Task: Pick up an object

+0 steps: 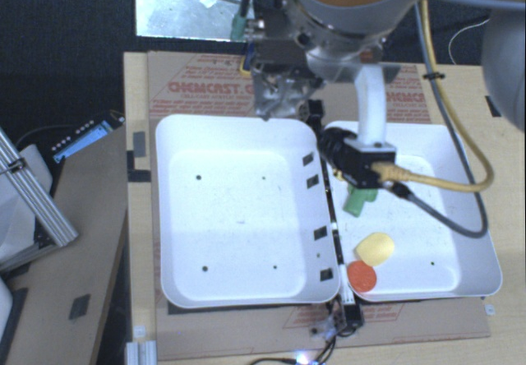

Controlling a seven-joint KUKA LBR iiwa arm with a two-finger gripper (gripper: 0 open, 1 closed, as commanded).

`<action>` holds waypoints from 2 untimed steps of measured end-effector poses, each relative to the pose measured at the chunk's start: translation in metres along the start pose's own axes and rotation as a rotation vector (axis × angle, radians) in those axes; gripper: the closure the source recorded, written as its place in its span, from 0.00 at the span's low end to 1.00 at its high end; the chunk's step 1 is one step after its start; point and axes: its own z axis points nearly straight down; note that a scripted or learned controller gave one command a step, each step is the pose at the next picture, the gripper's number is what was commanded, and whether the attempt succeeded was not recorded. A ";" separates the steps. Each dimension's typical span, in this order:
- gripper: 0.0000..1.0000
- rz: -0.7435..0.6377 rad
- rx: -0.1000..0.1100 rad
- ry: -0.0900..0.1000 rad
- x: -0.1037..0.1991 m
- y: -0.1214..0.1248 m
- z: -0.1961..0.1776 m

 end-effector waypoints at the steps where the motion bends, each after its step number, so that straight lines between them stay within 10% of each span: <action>1: 1.00 0.000 0.000 0.000 0.002 0.000 0.000; 2: 1.00 0.000 0.000 0.000 0.002 0.000 0.000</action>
